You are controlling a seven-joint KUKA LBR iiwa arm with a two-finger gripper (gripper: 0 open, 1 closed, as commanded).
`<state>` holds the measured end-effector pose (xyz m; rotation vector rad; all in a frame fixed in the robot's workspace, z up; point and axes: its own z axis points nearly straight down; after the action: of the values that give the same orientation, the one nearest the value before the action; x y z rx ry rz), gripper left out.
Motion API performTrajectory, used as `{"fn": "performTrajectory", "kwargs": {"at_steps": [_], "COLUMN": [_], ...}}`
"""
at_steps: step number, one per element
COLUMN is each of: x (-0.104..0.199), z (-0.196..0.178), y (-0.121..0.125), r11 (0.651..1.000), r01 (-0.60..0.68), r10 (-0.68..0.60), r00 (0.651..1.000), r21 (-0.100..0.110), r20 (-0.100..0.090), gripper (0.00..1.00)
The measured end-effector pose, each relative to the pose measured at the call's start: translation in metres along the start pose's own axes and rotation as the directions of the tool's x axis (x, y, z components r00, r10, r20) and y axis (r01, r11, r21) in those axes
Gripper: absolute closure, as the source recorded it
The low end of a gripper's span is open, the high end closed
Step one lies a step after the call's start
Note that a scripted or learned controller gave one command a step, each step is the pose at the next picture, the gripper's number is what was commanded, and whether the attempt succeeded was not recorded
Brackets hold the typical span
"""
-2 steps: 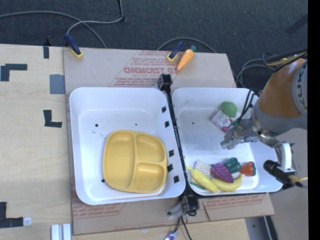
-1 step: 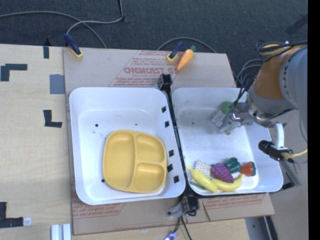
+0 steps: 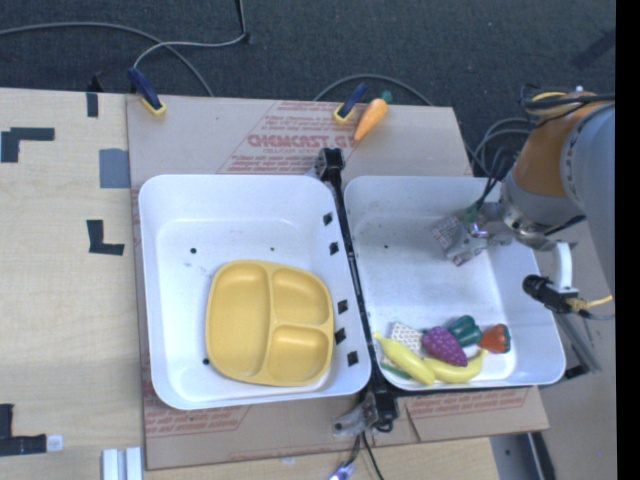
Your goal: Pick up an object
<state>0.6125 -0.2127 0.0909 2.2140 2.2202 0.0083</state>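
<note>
1. Camera view, progress: The pick is not yet made, as far as I can judge. The tool [image 3: 458, 240] hangs over the upper middle of the right bin [image 3: 420, 278], on the end of the grey arm [image 3: 560, 173] that reaches in from the right. Nothing shows between its fingers, and the toys lie well apart from it along the bin's near edge. Whether the fingers stand wide or narrow I cannot tell; they are too small and blurred. What is left is the whole grasp: travel to a toy, descend, close and lift.

2. Camera view, the candidates: A small cluster sits in the near corner of the right bin. The yellow banana [image 3: 425, 366] lies flat at the front, curved and smooth. The purple grapes [image 3: 443, 345] rest just behind it, touching it, bumpy in surface. A green piece [image 3: 464, 328] and a red piece [image 3: 495, 339] lie beside the grapes. They are crowded, so a clean grip on one looks awkward.

3. Camera view, elsewhere: The left bin [image 3: 175, 238] holds a yellow divided tray [image 3: 268, 322]. An orange carrot [image 3: 369, 118] lies on the counter beyond the bins.
</note>
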Motion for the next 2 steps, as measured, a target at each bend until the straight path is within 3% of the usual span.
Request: {"fn": "performTrajectory", "kwargs": {"at_steps": [1, 2], "x": [-0.009, -0.008], "z": [0.0, -0.008], "y": [-0.002, 0.037], "r11": [1.0, 1.0], "r01": [0.001, 0.0], "r10": [-0.001, 0.0], "r00": [1.0, 1.0], "r21": [-0.005, 0.003], "r20": [0.0, -0.001], "gripper": [1.0, 1.0]}}
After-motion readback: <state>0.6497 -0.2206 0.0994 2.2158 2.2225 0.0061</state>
